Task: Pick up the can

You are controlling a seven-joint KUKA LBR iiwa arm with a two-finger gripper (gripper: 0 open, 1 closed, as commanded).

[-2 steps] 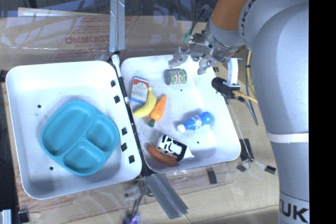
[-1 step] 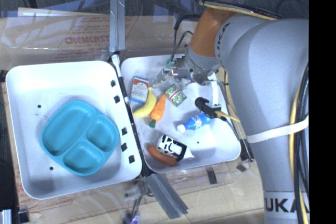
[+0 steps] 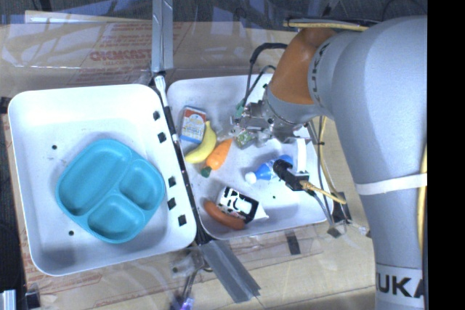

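In the right-hand shallow white bin (image 3: 218, 92), near its left wall, a small can with a reddish top and a blue-and-white label (image 3: 192, 123) is sitting untouched, with a curved yellow banana (image 3: 202, 147) lying against its lower right side. An orange carrot with a dark green end (image 3: 219, 154) is lying at a slant just beside the banana, close to the middle of the bin. The grey arm (image 3: 363, 98) is reaching in from the right, its orange band (image 3: 294, 76) showing above the wrist, and its metal claw (image 3: 251, 130) is hanging over the bin's middle, just right of the carrot and clearly apart from the can, with the banana and carrot lying between them. From this slanted angle it is not possible to tell how far the claw is open, and nothing is showing in its grip. Below the claw, a small blue-and-white object (image 3: 263, 172), too blurred to name, is resting on the bin floor. Nearer the front wall, a black-and-white patterned packet (image 3: 238, 204) is lying partly over a reddish-brown sausage-shaped piece (image 3: 220, 218). In the left white bin (image 3: 43, 127), a light blue plastic plate with three compartments (image 3: 109, 189) is lying flat, turned at an angle. Both bins are standing side by side on the brown desk (image 3: 87, 47), which is covered with a clear sheet.
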